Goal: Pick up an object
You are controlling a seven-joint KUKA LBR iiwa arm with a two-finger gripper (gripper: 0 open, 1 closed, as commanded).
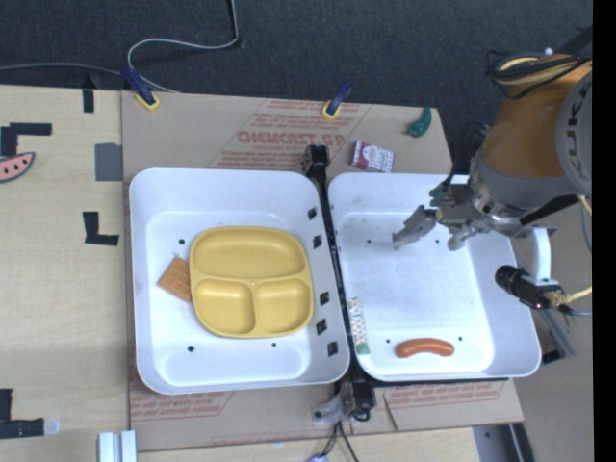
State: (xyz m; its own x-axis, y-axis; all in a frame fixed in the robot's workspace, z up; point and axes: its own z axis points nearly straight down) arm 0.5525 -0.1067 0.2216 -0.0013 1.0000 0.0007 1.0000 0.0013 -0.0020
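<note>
An orange-red sausage (424, 348) lies near the front edge of the right bin (500, 349). In the left bin (159, 354) sits a yellow divided plate (252, 279), and a small brown wafer (175, 279) pokes out from under its left side. My gripper (434, 236) hangs over the back half of the right bin, well behind the sausage. Its fingers (409, 233) are spread open with nothing between them.
Both bins rest on a cardboard sheet (221, 133) held by two clamps (142, 91) at the back. A small red-and-white packet (371, 156) and a green object (420, 121) lie behind the right bin. A black clip joins the bins at the back.
</note>
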